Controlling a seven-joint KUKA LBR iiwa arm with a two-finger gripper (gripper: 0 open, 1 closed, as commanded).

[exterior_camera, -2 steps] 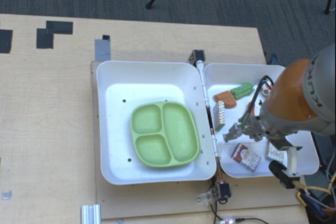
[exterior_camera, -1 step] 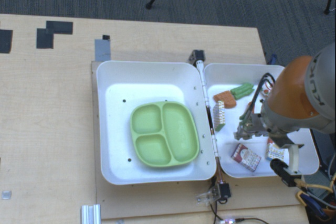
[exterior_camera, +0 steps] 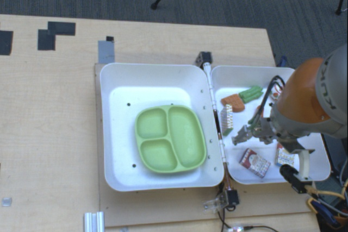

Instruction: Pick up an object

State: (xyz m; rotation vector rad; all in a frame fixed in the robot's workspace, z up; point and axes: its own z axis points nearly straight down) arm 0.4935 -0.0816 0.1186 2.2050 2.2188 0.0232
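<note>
Fingers (exterior_camera: 243, 136) of the one arm (exterior_camera: 304, 100) hang low in the right bin (exterior_camera: 321, 171); whether they are spread or closed cannot be told, and nothing shows between them. Five small things lie around them in that bin: one red-and-white packet (exterior_camera: 254, 162) just below, one white comb-like piece (exterior_camera: 227, 117) just to their left, one orange piece (exterior_camera: 234, 100) and one green piece (exterior_camera: 251, 94) above, and one printed packet (exterior_camera: 285, 157) off to their right beside the wrist. Well to their left, the second bin (exterior_camera: 111, 133) holds one green three-part plate (exterior_camera: 171, 138). Both bins sit on the wooden counter (exterior_camera: 49, 133).
</note>
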